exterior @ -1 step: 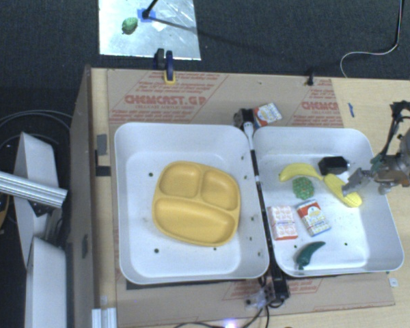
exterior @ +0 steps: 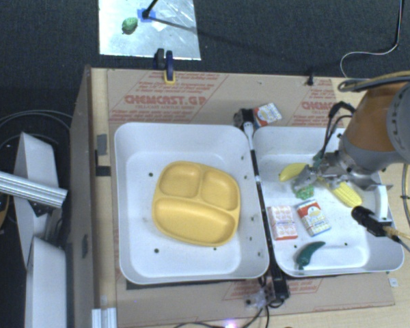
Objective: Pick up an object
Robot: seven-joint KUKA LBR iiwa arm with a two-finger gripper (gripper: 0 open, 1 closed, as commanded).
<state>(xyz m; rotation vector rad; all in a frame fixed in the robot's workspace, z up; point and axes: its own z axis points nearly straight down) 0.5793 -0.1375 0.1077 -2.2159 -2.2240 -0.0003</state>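
My gripper (exterior: 307, 180) reaches in from the right and hangs low over the upper middle of the right bin (exterior: 383, 255). Just left of it lies a yellow banana (exterior: 290, 172), and a small green item (exterior: 305, 192) sits directly beneath it. A yellow corn cob (exterior: 347, 195) lies to its right, partly under the wrist. Nearer the front are a red and white box (exterior: 313, 217), a pink and white packet (exterior: 282, 222) and a dark green pepper (exterior: 309, 253). Nothing is visibly lifted off the bin floor.
The left bin (exterior: 133, 183) holds a yellow divided plate (exterior: 195, 202). A small carton (exterior: 267, 113) lies on the cardboard behind the bins. A black part with a cable (exterior: 370, 221) sticks out over the right bin's right side.
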